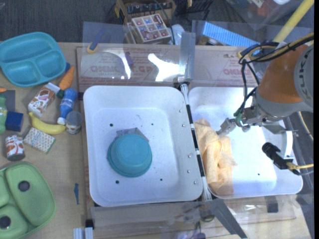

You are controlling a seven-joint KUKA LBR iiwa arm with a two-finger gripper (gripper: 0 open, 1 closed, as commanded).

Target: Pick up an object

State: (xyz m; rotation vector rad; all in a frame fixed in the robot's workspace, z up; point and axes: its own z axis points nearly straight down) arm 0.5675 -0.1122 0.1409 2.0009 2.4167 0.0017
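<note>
A crumpled yellow cloth [217, 156] lies along the left side of the right bin [279, 183], hard against the divider; the gripper [223, 128] hangs just over the cloth's upper edge, and from here I cannot tell whether its jaws are spread or pressed together. In the left bin [99, 108] a teal bowl [130, 155] sits upside down near the middle. Out on the bench to the left lie a banana [46, 125], a blue bottle [66, 105], a small carton [42, 98], a teal divided tray [31, 58] and a green tray [22, 198].
</note>
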